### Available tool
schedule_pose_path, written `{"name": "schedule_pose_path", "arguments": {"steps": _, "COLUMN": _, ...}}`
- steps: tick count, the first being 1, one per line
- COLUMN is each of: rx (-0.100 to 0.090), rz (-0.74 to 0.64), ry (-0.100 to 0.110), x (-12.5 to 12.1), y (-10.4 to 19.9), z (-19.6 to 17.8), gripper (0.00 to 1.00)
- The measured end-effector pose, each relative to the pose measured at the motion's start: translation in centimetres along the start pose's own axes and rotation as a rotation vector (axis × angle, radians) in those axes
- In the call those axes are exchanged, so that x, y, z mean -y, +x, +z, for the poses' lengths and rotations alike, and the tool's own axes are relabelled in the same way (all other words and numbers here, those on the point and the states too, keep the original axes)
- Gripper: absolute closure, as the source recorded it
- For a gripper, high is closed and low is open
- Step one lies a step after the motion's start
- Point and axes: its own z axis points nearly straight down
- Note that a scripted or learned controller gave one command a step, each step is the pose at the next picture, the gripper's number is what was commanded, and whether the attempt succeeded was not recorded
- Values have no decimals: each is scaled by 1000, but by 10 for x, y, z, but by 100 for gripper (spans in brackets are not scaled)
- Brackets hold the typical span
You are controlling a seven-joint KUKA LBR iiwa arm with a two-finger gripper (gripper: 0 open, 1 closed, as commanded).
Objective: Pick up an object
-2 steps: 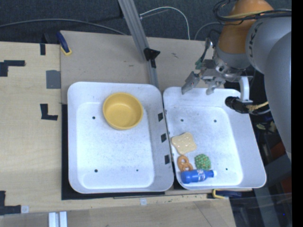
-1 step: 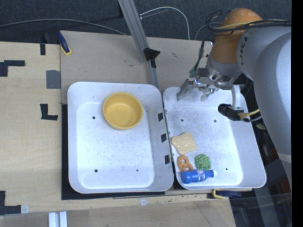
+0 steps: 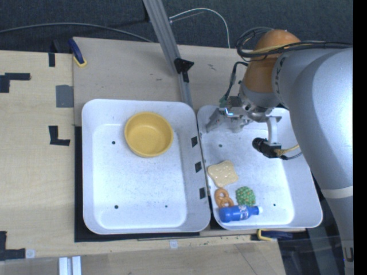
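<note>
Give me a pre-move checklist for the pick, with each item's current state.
1. Targets present: ok. Cracker, pretzel, green piece and blue bottle lie in the right bin.
2. Gripper over right bin: ok, at its far end.
3. Gripper above a target: not ok; the items sit at the near end.
4. Finger state: cannot tell.
5. Items separated: not ok; pretzel, green piece and bottle crowd together.
6. Yellow bowl out of the way: ok, in left bin.
</note>
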Motion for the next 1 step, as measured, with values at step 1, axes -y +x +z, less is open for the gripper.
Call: {"name": "schedule_pose_path", "arguments": {"steps": 1, "rx": 0, "rz": -1, "ry": -4, "x": -1, "y": 1, "z": -14, "gripper": 100}}
